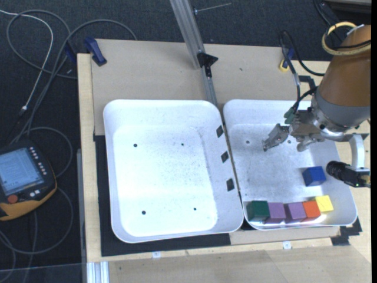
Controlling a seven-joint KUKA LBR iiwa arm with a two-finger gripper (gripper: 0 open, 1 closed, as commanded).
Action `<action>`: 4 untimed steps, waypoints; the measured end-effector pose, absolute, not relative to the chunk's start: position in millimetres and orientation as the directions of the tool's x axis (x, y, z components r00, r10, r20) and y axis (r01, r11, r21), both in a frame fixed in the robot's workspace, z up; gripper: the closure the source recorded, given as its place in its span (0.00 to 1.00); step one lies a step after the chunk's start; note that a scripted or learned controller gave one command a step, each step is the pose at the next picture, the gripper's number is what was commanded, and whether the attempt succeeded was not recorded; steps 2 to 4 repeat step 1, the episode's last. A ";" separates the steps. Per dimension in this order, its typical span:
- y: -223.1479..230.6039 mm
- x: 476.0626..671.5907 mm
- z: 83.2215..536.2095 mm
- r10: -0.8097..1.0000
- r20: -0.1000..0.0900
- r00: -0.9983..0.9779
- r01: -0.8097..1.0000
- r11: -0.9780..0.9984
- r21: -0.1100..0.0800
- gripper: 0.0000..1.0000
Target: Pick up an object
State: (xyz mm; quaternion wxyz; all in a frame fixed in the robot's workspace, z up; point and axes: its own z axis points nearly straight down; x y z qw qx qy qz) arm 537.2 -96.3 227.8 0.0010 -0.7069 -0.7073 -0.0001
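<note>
My gripper [288,141] hangs over the middle of the right bin [254,118], its two fingers spread apart with nothing between them. A blue block [313,175] lies in that bin, below and to the right of the gripper. Along the bin's front wall sits a row of blocks: green [257,210], purple [275,210], a second purple [295,210], orange [311,208] and yellow [324,203]. The gripper touches none of them.
The left bin [118,119] lies beside the right one, parted from it by a ridge with black clips [224,156]. A metal pole [188,25] slants up from behind the bins. A teach pendant [22,175] and cables lie on the floor at left.
</note>
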 end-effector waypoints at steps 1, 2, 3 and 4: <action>-151.9 547.4 94.8 1.000 0.002 0.003 1.000 -0.003 -0.010 0.00; -151.9 547.4 94.8 1.000 0.002 0.003 1.000 -0.003 -0.010 0.00; -151.9 547.4 94.8 1.000 0.002 0.003 1.000 -0.003 -0.010 0.00; -151.9 547.4 94.8 1.000 0.002 0.003 1.000 -0.003 -0.010 0.00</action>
